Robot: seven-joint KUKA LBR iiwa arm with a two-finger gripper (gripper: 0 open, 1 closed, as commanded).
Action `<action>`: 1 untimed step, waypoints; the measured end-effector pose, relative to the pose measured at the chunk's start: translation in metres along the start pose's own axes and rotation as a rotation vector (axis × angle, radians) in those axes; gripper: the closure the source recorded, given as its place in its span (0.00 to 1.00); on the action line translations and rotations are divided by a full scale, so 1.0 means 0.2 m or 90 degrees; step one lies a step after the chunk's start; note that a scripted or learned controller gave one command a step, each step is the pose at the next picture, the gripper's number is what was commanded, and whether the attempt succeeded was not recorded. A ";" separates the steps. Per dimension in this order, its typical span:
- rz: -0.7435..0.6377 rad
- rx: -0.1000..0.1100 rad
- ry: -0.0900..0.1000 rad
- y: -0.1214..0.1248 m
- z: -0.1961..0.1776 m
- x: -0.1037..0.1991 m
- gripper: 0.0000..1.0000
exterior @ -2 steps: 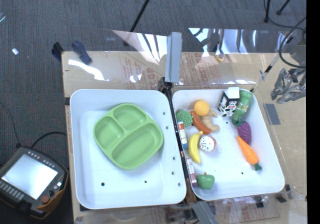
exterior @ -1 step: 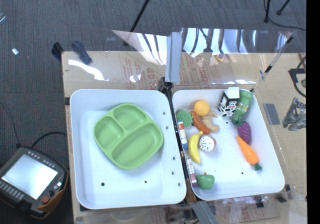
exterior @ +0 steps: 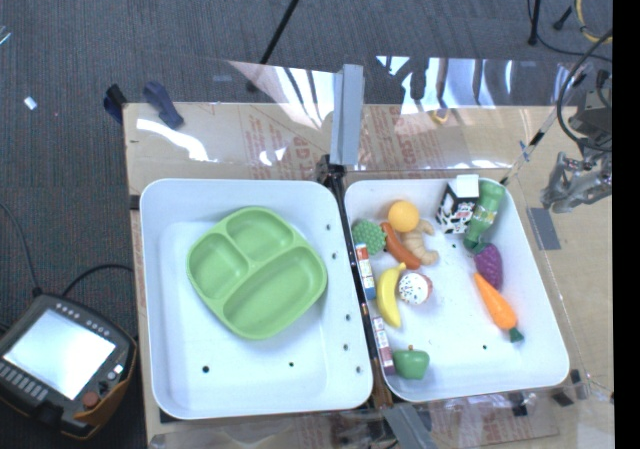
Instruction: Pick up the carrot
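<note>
Starting at the left: a handheld pendant [exterior: 62, 365] sits off the tabletop [exterior: 230, 142]. Left bin [exterior: 160, 207] — holds one green divided plate [exterior: 257, 272]. Right bin [exterior: 545, 337] — banana [exterior: 388, 299], green apple [exterior: 411, 364], small orange ball [exterior: 403, 215], cow-print carton [exterior: 459, 205], green bottle [exterior: 485, 214], purple piece [exterior: 489, 265]. Carrot [exterior: 497, 304] — lies free on the bin floor by the right wall, just below the purple piece, long axis slanting down to the right, green tip lowest. Tool [exterior: 575, 185] — outside the bin beyond its upper right corner, so the carrot lies down and to the left of it, well apart. Grey metal blurs together there; whether its jaws stand wide or narrow I cannot tell. It holds nothing visible.
</note>
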State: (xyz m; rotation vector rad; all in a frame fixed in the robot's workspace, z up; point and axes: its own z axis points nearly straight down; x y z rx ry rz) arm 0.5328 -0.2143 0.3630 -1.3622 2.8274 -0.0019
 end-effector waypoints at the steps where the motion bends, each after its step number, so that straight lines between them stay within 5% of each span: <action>1: -0.130 -0.001 -0.002 -0.25 0.08 -0.21 1.00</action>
